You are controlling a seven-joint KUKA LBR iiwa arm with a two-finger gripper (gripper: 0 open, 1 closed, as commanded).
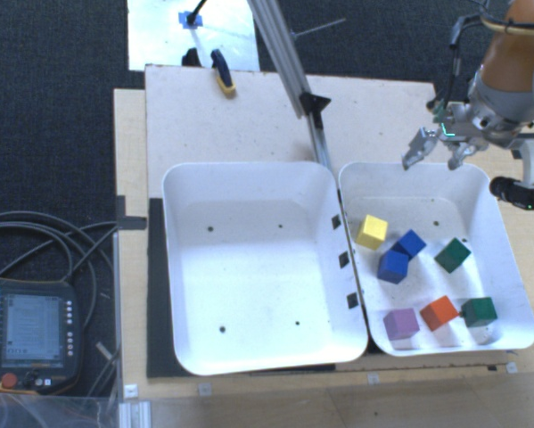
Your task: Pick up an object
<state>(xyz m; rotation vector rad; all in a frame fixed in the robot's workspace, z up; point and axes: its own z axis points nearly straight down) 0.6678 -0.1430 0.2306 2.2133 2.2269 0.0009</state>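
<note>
The right bin point(498, 239) holds several small blocks: a yellow one point(372, 231), two blue ones point(412, 242) point(393, 266) touching each other, two dark green ones point(452, 255) point(480, 311), an orange one point(439, 313) and a purple one point(401, 324). My gripper point(436, 152) hangs above the bin's far rim, well clear of the blocks. Its two fingers point(416, 150) are spread apart, open, with nothing between them.
The left bin point(249, 266) sits beside the right one. A slanted metal pole point(284, 47) crosses the board behind the bins. A teach pendant point(30, 328) and cables lie at the far left.
</note>
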